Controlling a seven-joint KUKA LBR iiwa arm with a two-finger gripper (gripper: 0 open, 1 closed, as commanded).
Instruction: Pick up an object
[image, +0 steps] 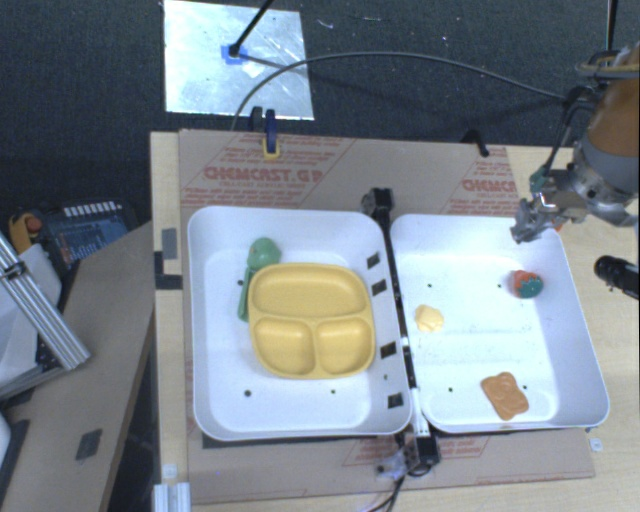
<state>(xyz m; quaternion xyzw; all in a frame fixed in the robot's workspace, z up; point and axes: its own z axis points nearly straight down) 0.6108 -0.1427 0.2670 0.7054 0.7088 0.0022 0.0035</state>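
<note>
At the upper right of the frame the gripper (527, 228) hangs over the far right corner of the right bin (470, 232), its fingers small and dark against the rim; whether they are spread or closed cannot be told, and nothing shows between them. Just below it in the frame, near the bin's right wall, lies a small red and teal object (526, 284), apart from the gripper. A pale yellow piece (429, 319) sits toward the bin's left side, and an orange-brown flat piece (504, 394) lies near the lower right corner; all three are well apart from each other. The left bin (215, 400) holds a yellow divided tray (310, 320) covering most of a green utensil (255, 268) at its upper left.
</note>
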